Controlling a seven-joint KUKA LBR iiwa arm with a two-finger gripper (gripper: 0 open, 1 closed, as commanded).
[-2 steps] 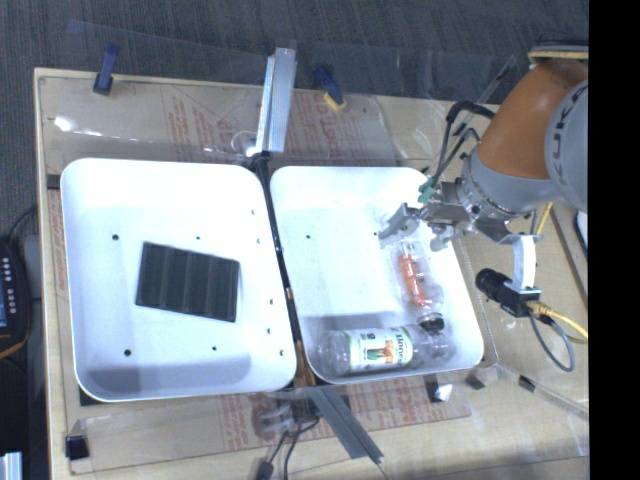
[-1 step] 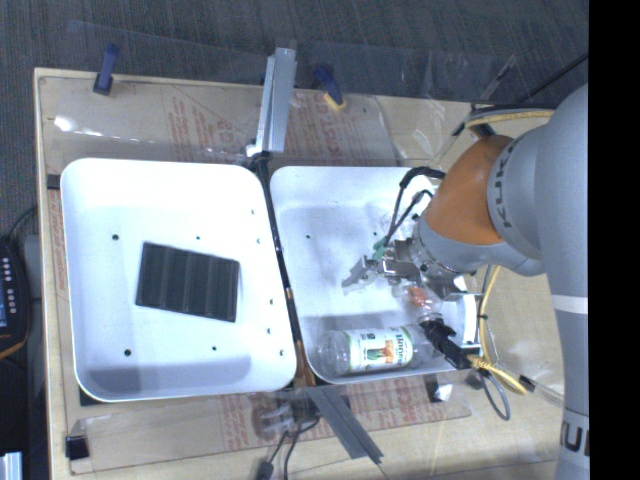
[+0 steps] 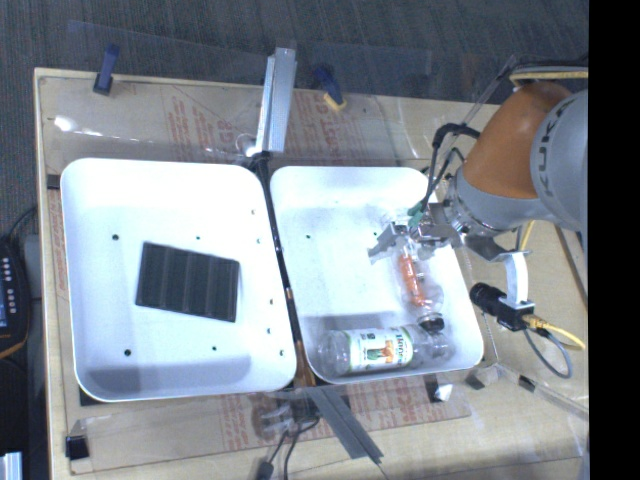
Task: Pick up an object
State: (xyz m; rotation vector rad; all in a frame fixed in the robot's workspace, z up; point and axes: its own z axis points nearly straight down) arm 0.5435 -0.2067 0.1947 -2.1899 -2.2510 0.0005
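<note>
Around the bench (image 3: 180,423) we see dark carpet (image 3: 300,8); the bench top is pale board with red printing under a clear sheet. A blue clip (image 3: 105,68) sits near its far left corner and a second blue clip (image 3: 328,83) further along the far edge. A grey metal post (image 3: 275,98) stands just beyond the point where the two bins meet.

The bins touch along their inner walls, with bare bench on every outer side. The left bin (image 3: 90,208) has open floor all round its load. The right bin (image 3: 320,218) is bare across its far and left parts, while its near wall and right side are taken up. The arm (image 3: 560,168) crosses that bin's right rim, and the gripper (image 3: 395,238) hangs over its right half.

A black ribbed pad (image 3: 188,281) lies flat near the middle of the left bin, slightly askew. In the right bin a large clear bottle (image 3: 380,350) with a green and orange label lies on its side along the near wall. A small orange bottle (image 3: 415,280) with a dark cap lies just beyond it, its cap end near the large bottle and its other end right below the gripper, perhaps touching it. We cannot tell whether the gripper is wide or narrow, and we see nothing held in it
</note>
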